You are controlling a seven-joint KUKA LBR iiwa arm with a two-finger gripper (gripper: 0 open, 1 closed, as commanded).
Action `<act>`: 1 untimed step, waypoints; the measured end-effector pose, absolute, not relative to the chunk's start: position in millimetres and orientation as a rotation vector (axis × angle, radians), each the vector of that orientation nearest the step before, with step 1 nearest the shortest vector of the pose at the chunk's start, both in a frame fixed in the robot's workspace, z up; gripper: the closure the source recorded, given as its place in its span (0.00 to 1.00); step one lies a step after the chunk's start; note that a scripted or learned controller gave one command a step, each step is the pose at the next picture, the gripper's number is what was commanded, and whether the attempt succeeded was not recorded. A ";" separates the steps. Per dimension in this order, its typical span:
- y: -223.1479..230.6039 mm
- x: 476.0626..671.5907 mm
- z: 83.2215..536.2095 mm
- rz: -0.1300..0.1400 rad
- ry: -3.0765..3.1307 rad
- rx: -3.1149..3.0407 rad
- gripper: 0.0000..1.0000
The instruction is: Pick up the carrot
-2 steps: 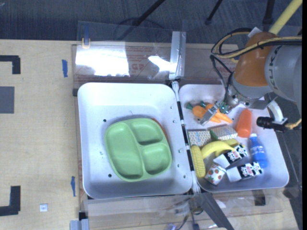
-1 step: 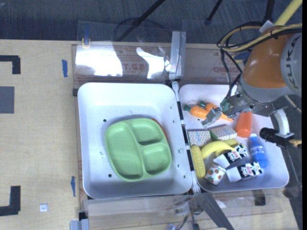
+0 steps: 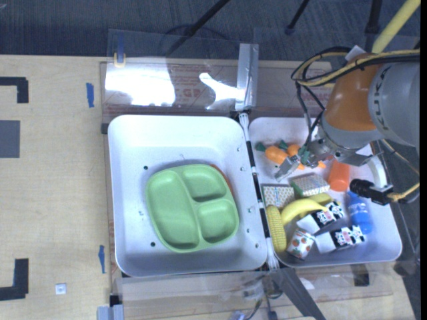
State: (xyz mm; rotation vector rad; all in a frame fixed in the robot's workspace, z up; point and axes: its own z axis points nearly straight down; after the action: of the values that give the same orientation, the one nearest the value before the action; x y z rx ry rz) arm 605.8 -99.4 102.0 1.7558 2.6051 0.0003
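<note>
- Nearest, along the right bin's (image 3: 390,249) front edge: corn cob (image 3: 275,227), banana (image 3: 303,209), small printed cartons (image 3: 339,235).
- Left bin (image 3: 127,179) held a green divided plate (image 3: 193,207).
- Mid right bin: gripper (image 3: 298,163) hung low, finger state could not be told.
- Carrot (image 3: 276,155) lay just beside the gripper, toward the bin's far left corner.
- Farthest: grey arm (image 3: 393,105) with orange band.

Blue carpet (image 3: 80,12), wooden bench (image 3: 47,179) — black stands (image 3: 220,9)
</note>
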 end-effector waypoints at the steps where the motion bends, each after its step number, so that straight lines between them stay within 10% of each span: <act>1: -102.1 635.2 86.3 -0.001 2.589 1.780 0.00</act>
State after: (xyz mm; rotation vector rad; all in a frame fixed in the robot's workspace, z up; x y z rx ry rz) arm 635.2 -102.1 86.3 1.7797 2.5889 -0.0008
